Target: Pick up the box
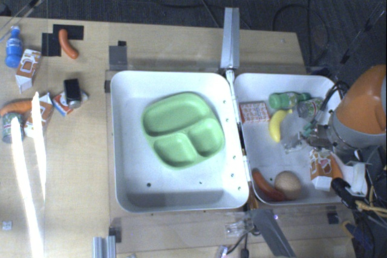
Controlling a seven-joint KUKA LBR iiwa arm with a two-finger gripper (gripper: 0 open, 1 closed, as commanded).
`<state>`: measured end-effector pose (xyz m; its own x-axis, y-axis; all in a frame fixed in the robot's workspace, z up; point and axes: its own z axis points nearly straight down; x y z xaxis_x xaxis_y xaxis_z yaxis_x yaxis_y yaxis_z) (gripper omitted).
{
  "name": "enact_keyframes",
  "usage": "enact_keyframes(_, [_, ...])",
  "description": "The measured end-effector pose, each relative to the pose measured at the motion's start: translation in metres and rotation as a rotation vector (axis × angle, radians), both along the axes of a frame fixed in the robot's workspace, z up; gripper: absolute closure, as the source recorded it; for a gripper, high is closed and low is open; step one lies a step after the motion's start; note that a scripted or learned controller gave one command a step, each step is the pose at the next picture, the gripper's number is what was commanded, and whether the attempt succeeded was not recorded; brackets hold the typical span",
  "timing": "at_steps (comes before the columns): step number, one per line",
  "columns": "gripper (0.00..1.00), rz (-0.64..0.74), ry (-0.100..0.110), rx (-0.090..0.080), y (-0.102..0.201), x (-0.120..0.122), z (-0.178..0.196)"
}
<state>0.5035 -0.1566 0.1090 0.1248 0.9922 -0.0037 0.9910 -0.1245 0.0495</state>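
The pick looks barely begun: the gripper (305, 137) hangs low in the right bin (266, 187) (whether it is open or closed I cannot tell), while the box (254, 112) lies untouched up and to its left, beside the banana (276, 125).

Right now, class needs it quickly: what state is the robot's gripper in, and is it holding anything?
Gripper: cannot be told; it sits low in the right bin, beside the banana and above the box.
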Motion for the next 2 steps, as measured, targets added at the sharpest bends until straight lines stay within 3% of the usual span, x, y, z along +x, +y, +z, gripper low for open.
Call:
enact_keyframes(1, [0.00,0.057,-0.010,-0.013,-0.046,0.002,-0.002])
enact_keyframes(2, [0.00,0.093,0.034,0.004,-0.043,-0.001,-0.020])
